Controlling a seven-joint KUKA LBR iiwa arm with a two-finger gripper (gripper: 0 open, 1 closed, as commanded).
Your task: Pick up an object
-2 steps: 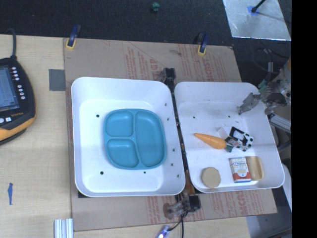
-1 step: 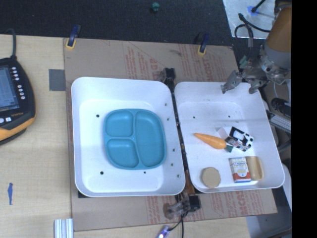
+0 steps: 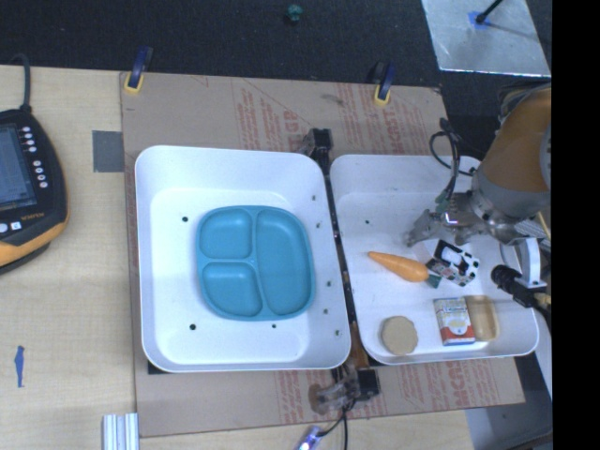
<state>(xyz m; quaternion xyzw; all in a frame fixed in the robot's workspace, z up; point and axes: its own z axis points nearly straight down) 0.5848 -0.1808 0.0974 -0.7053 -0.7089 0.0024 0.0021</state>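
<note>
Counting four objects [image 3: 405, 267] beside one plate [image 3: 255, 262]

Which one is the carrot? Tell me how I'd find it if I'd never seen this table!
Look at the right white bin, the one without the blue plate. Near its middle, just left of the gripper, lies the carrot. It is the long orange pointy thing there; the round tan disc and the small red-and-white box sit below it.
</note>
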